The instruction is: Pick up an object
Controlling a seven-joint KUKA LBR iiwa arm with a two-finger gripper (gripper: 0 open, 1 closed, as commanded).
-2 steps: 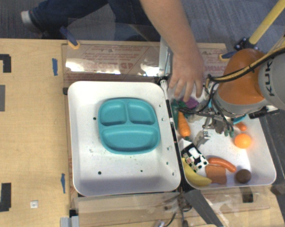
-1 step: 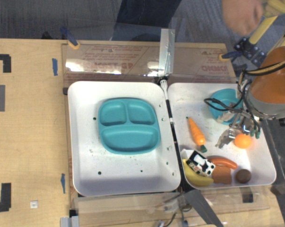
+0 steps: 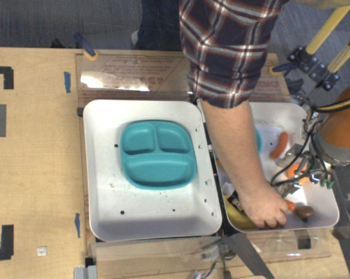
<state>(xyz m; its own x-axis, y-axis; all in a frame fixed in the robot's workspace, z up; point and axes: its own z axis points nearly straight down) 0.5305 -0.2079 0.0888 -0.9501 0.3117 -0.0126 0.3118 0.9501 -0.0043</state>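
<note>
My gripper [image 3: 295,178] hangs low over the right bin [image 3: 328,217], below the orange band of the arm [image 3: 340,129], with cables around it. An orange piece [image 3: 293,170] shows right at the gripper; whether it is held I cannot tell. A red-orange sausage [image 3: 279,145] lies just left of the gripper. A brown lump [image 3: 305,212] and a small orange bit [image 3: 290,206] rest near the bin's front. A yellow banana [image 3: 237,217] lies at the front left corner, partly under a person's hand [image 3: 264,208].
A person in a plaid shirt [image 3: 233,34] leans in from the back, the forearm [image 3: 235,150] crossing the right bin's left half and hiding a teal item [image 3: 258,139]. The left bin [image 3: 102,173] holds a teal divided plate [image 3: 158,154].
</note>
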